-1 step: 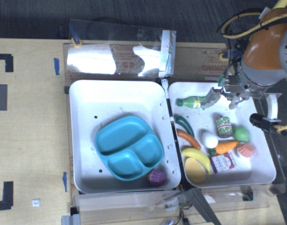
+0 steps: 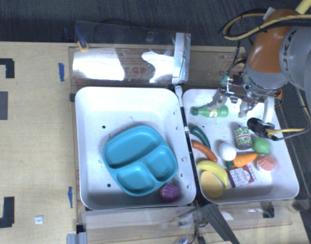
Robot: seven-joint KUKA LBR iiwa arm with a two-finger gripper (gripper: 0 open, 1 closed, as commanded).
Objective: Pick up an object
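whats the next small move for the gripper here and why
Probably lower straight down onto the green bottle. The gripper hangs over the right bin just above the bottle, which lies on its side at the bin's far end, with nothing between its fingers yet.

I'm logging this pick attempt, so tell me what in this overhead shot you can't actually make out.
- gripper: finger state unclear; small and blurred over the green bottle.
- red packet: label too small to read.
- purple object: identity unclear, tucked beside the blue tray.
- arm: cut off by the right edge.
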